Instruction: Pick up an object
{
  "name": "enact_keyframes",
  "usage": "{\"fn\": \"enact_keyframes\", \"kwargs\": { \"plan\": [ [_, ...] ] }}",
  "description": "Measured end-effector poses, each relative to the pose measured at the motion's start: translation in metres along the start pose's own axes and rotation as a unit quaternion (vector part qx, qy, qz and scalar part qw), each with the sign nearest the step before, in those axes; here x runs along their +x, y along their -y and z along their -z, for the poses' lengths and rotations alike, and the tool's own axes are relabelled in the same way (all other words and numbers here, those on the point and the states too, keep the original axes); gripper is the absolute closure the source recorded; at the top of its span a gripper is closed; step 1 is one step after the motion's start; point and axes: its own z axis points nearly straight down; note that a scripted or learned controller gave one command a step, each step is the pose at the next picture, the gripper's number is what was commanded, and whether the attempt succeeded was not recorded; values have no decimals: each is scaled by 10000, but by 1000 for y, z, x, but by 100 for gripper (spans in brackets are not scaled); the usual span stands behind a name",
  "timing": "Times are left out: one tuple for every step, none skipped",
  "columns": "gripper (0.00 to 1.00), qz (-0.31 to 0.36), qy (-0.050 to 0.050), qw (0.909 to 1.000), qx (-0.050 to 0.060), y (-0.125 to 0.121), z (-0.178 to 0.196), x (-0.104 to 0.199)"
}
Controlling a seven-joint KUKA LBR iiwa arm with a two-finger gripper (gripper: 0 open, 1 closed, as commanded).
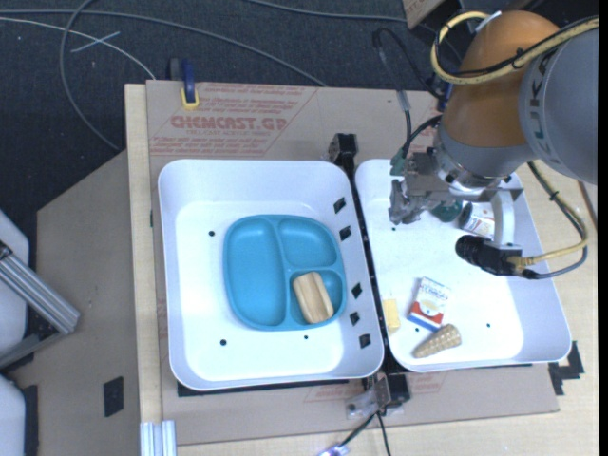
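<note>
Hovering over the right bin's [541, 340] far end, the gripper [410, 202] carries nothing visible; whether its fingers are spread, I cannot tell. Nearest pickable things, a small carton [429, 304] and cone [437, 341], lie toward the bin's near edge, the cone's long axis running roughly crosswise.

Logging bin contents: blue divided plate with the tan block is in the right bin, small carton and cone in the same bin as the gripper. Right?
Not quite. The camera view shows the blue divided plate with the tan block in the left bin. The small carton and cone do share the right bin with the gripper.
</note>
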Motion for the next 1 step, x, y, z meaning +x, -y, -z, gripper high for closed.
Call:
{"fn": "enact_keyframes", "kwargs": {
  "plan": [
    [100, 5, 0, 10000, -27, -7, 6, 57]
  ]
}}
